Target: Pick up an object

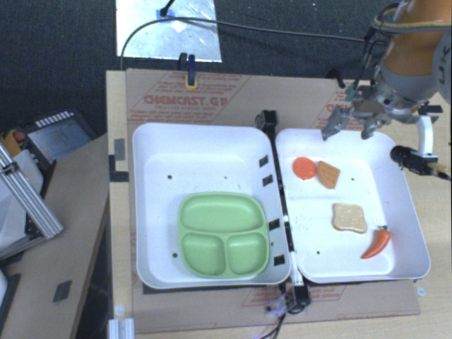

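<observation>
My gripper [351,127] hangs above the far edge of the right bin [402,189], fingers spread open with nothing between them. Inside that bin lie a round orange-red slice [304,167] and, touching its right side, a tan cracker-like piece [328,174]. Nearer the front sit a toast slice [349,218] and an orange-red chili pepper [376,244] at the front right. The gripper stands up and to the right of the round slice, well apart from all of them.
The left bin [155,154] holds a green three-compartment plate [223,234] at its front. Black clips [268,119] join the bins along the middle seam. A yellow clamp [190,73] sits at the board's far edge. A black fitting [413,158] sticks out by the right bin's right rim.
</observation>
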{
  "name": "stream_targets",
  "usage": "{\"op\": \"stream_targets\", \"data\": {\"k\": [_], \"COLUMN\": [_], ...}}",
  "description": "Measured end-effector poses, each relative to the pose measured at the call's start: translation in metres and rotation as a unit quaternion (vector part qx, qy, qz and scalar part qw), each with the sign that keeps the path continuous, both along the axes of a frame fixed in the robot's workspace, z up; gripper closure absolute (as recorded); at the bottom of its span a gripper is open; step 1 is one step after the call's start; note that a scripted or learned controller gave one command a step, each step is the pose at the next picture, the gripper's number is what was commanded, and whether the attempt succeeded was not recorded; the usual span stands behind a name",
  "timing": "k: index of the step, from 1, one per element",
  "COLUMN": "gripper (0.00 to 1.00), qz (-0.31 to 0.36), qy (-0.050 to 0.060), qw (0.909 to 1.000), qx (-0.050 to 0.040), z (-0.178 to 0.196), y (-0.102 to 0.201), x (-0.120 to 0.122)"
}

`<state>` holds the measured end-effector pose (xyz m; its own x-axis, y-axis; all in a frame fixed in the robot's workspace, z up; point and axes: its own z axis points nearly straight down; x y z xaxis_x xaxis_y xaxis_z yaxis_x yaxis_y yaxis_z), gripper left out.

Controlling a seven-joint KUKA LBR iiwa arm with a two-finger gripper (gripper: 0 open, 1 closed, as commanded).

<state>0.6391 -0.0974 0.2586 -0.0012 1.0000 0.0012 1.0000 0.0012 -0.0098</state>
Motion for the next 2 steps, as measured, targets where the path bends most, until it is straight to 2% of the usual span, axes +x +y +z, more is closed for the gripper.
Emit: {"op": "stream_targets", "data": {"k": [1,2], "gripper": [0.00,0.00], "qz": [0.001,0.000], "qy": [-0.006,-0.005], "qw": [1.0000,1.0000], "qx": [-0.0005,-0.0009], "z": [0.007,-0.036], "y": [0.000,-0.002], "x": [0.002,0.007]}}
